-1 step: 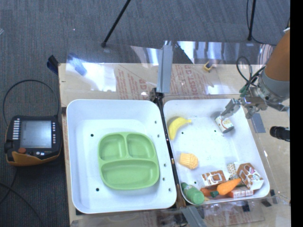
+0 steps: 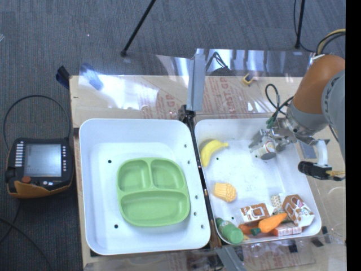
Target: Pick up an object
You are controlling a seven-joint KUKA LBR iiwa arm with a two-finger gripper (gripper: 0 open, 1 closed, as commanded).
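The gripper (image 2: 264, 148) hangs over the right bin (image 2: 299, 176) — whether open or closed, I cannot tell. A banana (image 2: 211, 149) lies to its left; the corn (image 2: 225, 192) sits nearer the bin's front.

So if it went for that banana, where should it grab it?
Probably across the middle of the banana, coming straight down from above. It lies flat near the right bin's left wall, curved, with open floor on its right side. The middle is its thickest, most even part, and closing across the narrow width suits a two-finger pincer. The wall close by leaves little room, so careful alignment matters.
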